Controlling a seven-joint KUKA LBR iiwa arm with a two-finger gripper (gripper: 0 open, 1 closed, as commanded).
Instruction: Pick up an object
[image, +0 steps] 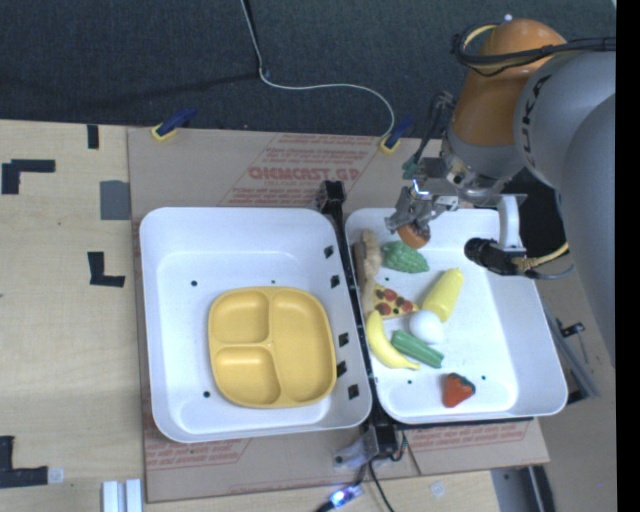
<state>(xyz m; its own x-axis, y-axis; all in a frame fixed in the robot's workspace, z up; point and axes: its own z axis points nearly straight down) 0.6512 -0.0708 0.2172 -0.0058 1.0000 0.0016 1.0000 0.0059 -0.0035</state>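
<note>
Gripper (415, 222) held over right bin's (520, 375) far edge, orange piece (414, 238) pinched by fingers, open floor left along near-right side

Grey arm (560, 110) from the right, wrist angled down-left, tool (415, 222) low.

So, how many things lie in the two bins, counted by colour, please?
Yellow: 3 (divided plate, banana, corn)
Green: 2 (leafy piece, long piece)
Red: 1 (strawberry)
White: 1 (egg)
Orange-brown: 1 (piece by the tool)
Mixed: 2 (pizza slice, tan piece)
Total: 10
</note>
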